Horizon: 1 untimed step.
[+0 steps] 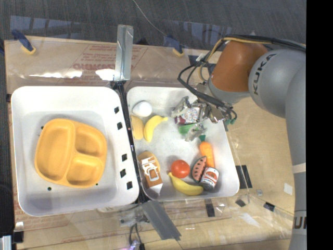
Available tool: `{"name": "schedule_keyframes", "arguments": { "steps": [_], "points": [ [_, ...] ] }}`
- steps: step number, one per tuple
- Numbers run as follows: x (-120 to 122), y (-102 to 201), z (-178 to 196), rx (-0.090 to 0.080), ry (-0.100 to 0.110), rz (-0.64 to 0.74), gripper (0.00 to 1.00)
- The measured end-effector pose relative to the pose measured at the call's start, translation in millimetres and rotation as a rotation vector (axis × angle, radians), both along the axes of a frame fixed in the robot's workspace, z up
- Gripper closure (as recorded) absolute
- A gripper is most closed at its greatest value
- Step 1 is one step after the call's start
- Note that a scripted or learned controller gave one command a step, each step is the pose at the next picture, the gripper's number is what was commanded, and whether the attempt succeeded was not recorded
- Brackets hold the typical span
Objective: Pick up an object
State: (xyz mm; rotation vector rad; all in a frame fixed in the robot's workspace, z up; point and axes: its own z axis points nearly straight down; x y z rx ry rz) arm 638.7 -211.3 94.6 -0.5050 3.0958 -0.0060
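Camera view is showing the arm (270,82) reaching into the right bin (229,160), its jaws (195,120) hanging low over a green and dark red object (186,123) near the bin's back; I cannot tell their opening. Bananas (152,126), an egg (142,108), a tomato (180,168) and a carrot (207,151) are lying around. A yellow tray (70,152) is sitting in the left bin (21,113).

1. The left bin (21,155) holds a yellow divided tray (70,152).
2. The right bin (229,160) holds a white egg (142,108), two bananas (152,126) (186,186), a tomato (180,168), a carrot (207,151), a small can (209,178) and a brown carton (150,170).
3. The gripper (193,120) hangs low over the right bin's far side, near a green piece (186,129).
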Motion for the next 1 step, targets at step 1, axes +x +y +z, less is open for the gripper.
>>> {"name": "schedule_keyframes", "arguments": {
  "steps": [1],
  "points": [
    [7.8,25.3,0.0,0.002,-0.001,0.054,0.00]
  ]
}}
